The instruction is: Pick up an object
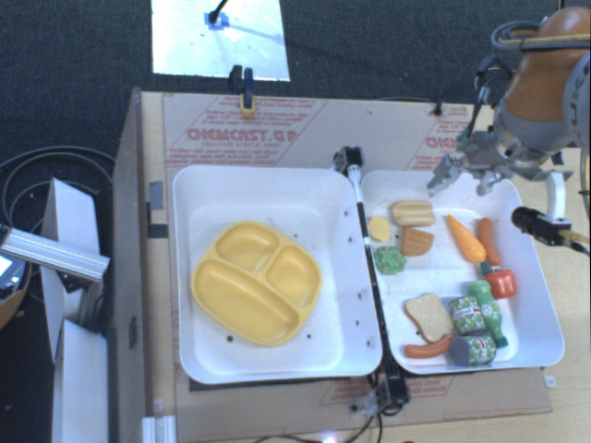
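Toy food [454,275] below seemingly spread fingers [443,175]

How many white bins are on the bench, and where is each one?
2. The left bin holds a yellow divided plate. The right bin holds the toy food, below the gripper.

Bench [277,123] carries 2 white bins [199,201] [545,326], seemingly on printed sheeting.

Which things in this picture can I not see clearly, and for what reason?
- Slice of bread: its right edge is hidden behind the green can.
- Sausage: its right end lies under the grey can.
- Arm: cut off by the camera view's top and right edges.
- Can labels: too small to read.
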You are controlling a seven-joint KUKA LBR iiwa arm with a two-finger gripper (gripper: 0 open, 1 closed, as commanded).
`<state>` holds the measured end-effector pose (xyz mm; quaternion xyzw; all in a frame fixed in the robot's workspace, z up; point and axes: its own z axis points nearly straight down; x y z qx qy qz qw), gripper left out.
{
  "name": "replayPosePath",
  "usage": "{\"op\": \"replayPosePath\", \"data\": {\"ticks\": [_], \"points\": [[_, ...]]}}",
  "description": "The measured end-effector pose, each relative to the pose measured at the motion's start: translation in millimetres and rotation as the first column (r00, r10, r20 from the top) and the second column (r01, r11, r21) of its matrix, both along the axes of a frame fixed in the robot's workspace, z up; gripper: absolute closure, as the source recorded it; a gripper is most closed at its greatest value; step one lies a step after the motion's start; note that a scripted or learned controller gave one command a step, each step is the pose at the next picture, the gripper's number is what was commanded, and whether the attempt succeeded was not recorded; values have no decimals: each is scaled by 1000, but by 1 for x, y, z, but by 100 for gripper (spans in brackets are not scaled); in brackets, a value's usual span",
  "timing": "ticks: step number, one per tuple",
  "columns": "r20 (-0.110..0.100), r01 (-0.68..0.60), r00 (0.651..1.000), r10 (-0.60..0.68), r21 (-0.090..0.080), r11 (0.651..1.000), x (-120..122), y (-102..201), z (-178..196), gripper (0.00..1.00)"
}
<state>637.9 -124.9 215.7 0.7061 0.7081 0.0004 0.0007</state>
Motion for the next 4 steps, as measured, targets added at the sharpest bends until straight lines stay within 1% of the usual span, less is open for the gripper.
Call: {"op": "replayPosePath", "data": {"ticks": [1, 2, 3, 4], "points": [[6, 2, 1000, -2, -1, 1000, -36, 34, -120, 0], [6, 2, 1000, -2, -1, 1000, -37, 35, -111, 100], [23, -1, 1000, 1, -4, 1000, -35, -35, -121, 100], [1, 0, 1000, 0, 1, 1000, -42, -34, -130, 0]]}}
